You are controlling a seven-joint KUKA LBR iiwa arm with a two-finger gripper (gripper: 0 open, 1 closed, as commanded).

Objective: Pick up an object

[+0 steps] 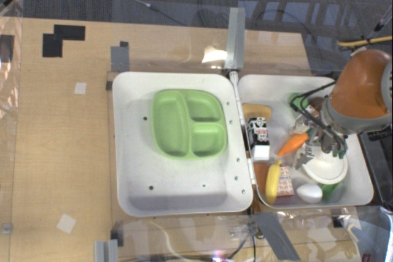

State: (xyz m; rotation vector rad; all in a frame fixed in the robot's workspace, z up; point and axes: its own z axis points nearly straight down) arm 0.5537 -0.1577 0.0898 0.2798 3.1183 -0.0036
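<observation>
1. Reaching into the right bin (362, 190), the hand (310, 150) hovers low among the toys, just beside the carrot (292, 144); I'd judge it is lining up a grasp.
2. Whether it is open or closed, I cannot tell.
3. Next it needs to settle over one item and lift cleanly.
4. Left bin (132, 150): a green divided plate (187, 123). Right bin: carrot, white bowl (325, 169), egg (309, 193), banana (272, 180).

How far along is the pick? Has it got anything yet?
Done: the arm has reached into the right bin, with the end effector low among the clutter by the carrot and white bowl. In hand: nothing visibly gripped. Left: grasp and lift. The green tray lies untouched in the left bin.
</observation>
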